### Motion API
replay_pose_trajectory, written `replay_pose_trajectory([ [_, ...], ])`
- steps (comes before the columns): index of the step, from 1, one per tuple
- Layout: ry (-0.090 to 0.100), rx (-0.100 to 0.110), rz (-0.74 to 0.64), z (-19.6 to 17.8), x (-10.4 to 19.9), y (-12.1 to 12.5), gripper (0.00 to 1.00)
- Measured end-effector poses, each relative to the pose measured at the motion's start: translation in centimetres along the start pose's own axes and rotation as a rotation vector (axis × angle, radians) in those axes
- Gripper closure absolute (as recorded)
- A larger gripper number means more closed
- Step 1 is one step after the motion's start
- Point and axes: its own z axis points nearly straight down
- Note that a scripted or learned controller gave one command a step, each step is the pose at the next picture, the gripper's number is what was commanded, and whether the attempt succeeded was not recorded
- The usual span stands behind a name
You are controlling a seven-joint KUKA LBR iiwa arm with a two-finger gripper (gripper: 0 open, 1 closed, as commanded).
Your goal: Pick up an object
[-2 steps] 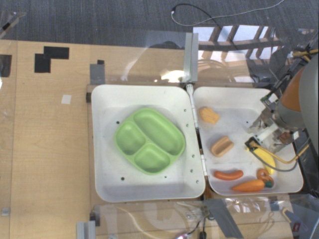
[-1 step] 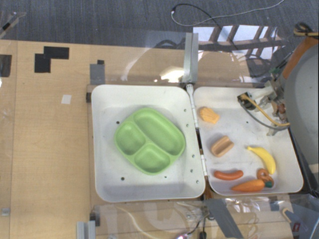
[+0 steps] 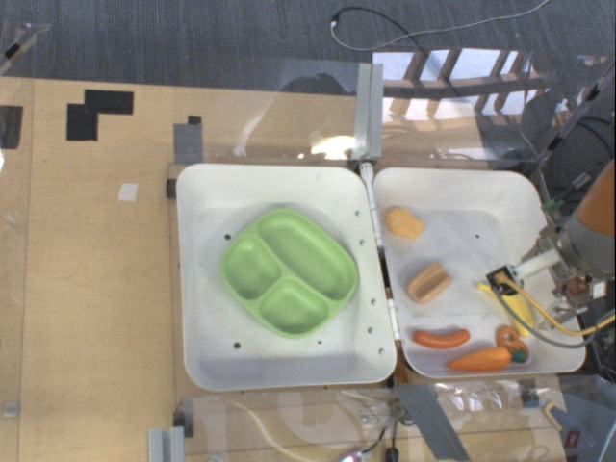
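Note:
The right bin (image 3: 462, 195) holds several toy foods. A tan nugget-like piece (image 3: 404, 223) lies near its left wall, with a brown bun (image 3: 428, 283) below it. Along the front lie a red sausage (image 3: 442, 337), an orange carrot (image 3: 478, 359) and a small orange round fruit (image 3: 509, 336). My gripper (image 3: 576, 292) hangs at the bin's right edge, right of the fruit and above the bin's front right corner. I see nothing held in it. The arm's orange band (image 3: 599, 205) shows at the far right.
A green divided plate (image 3: 289, 270) lies in the middle of the left bin (image 3: 207, 349). A metal divider post (image 3: 369, 114) stands behind the wall between the two bins. Wooden bench top extends to the left.

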Motion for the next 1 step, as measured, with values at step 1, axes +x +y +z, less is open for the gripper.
replay_pose_trajectory([
  [1,0.002,-0.001,0.092,4.22,9.75,2.90,0.00],
])
